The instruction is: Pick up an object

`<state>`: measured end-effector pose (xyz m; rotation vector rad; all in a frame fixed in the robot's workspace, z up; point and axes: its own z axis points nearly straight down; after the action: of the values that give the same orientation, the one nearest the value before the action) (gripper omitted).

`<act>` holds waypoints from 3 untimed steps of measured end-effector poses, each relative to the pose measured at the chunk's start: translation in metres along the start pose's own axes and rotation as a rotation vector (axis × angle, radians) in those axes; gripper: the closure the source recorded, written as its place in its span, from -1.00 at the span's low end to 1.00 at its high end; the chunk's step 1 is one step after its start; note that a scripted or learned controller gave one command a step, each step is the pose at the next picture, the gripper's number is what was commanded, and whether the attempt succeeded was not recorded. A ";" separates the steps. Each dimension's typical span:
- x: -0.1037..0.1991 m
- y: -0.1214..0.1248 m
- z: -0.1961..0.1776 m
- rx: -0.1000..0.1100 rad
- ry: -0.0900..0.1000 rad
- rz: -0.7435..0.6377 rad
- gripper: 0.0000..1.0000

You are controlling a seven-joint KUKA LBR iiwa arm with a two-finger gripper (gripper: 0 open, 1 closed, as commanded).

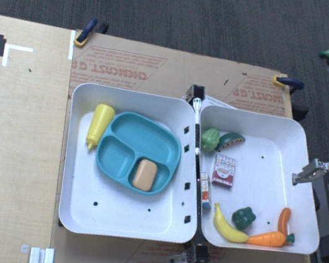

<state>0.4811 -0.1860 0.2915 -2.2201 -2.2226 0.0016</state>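
Observation:
The right bin (275, 147) holds a green leafy ball (209, 139), a watermelon slice (232, 139), a small red and white box (224, 171), a yellow banana (227, 227), a dark green vegetable (243, 218), an orange carrot (268, 238) and a small red pepper (284, 219). In the left bin (78, 194) lie a yellow bottle (98, 123) and a teal divided plate (127, 134) with a tan bun (144, 174) in one compartment. My gripper (301, 178) hangs over the right bin's right rim, apart from every object.
A thin red, white and blue stick (205, 195) lies along the right bin's left wall. The bins rest on a cardboard sheet (131, 68) held by clamps (86, 31). Dark floor lies beyond the bench.

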 end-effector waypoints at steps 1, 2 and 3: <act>0.042 -0.002 0.104 0.000 0.001 0.026 -1.00; 0.089 -0.004 0.184 0.002 0.001 0.253 -1.00; 0.091 0.061 0.199 0.001 0.001 0.311 -1.00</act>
<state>0.5418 -0.0949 0.0920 -2.5369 -1.8510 0.0018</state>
